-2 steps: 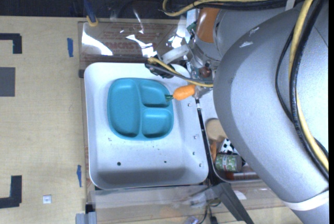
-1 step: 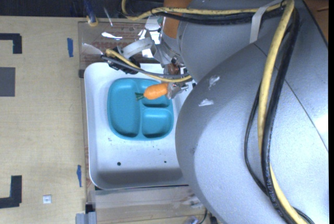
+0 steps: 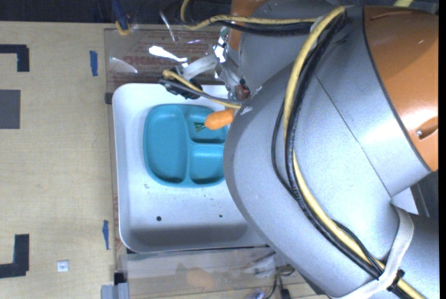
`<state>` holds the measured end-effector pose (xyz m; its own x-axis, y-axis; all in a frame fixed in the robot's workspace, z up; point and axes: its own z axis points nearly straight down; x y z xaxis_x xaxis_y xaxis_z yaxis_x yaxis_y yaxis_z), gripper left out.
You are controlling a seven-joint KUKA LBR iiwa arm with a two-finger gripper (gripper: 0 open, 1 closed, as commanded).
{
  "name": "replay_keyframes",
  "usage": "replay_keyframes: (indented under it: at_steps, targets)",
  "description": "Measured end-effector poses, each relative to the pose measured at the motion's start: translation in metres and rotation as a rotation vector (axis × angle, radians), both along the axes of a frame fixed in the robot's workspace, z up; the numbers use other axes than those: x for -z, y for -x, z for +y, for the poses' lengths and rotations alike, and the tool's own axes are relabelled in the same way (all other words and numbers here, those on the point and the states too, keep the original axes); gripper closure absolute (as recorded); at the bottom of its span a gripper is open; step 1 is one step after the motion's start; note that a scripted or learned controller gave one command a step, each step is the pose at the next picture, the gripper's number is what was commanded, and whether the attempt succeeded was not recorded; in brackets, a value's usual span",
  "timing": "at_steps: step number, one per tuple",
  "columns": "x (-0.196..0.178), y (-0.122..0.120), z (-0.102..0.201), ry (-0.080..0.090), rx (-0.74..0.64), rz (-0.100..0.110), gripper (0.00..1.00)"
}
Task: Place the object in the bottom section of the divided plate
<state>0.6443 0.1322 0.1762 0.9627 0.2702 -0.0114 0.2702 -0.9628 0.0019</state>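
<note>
The carrot (image 3: 219, 119) is lying just below the tool (image 3: 226, 85), over the blue divided plate (image 3: 167, 148). The tool's grip state cannot be determined. A release here is risking the wrong compartment.

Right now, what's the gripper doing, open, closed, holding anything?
Gripper: cannot be told; the arm covers it. A carrot lies at the arm's edge over the blue plate, but no grip on it is visible.

Arm (image 3: 327, 144) hides the right part of the blue divided plate (image 3: 171, 148), the white bin's (image 3: 129, 172) right side and the orange object's (image 3: 219, 119) far end.
</note>
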Motion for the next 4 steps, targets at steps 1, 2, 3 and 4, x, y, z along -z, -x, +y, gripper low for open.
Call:
replay_keyframes:
  at_steps: [1, 2, 3, 4]
  targets:
    - [-0.033, -0.013, 0.025, -0.005, 0.072, -0.014, 1.0]
    - [-0.047, -0.013, 0.062, -0.006, -0.026, -0.012, 1.0]
    - [0.0, -0.008, 0.093, -0.004, -0.098, -0.002, 1.0]
    - [-0.002, -0.009, 0.093, -0.006, -0.097, -0.006, 0.0]
